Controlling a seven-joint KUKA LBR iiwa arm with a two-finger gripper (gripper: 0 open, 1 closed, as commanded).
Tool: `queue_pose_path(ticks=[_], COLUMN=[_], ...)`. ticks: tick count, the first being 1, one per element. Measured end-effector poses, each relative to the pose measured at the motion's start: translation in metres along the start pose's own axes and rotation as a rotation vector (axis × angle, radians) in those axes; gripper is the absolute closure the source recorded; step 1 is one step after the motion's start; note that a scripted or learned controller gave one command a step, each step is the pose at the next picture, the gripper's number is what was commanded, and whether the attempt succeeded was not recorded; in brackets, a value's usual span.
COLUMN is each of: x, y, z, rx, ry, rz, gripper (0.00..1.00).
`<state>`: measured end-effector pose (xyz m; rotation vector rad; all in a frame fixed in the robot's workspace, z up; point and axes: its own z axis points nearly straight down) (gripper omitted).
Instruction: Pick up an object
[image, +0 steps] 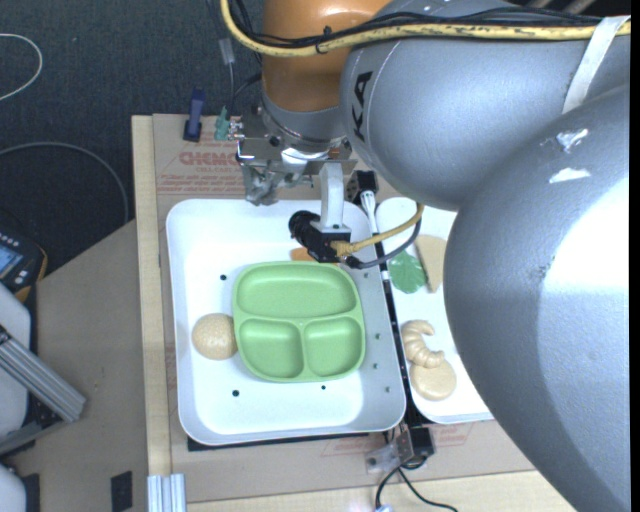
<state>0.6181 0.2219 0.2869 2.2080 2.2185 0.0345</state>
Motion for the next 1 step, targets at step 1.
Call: queue_pose_path(ticks=[1], x=[0.0053], y=[-0.0659], z=[-0.1073], rx=[0.012], ry=[0.0], rz=[0.0], gripper=[1.0])
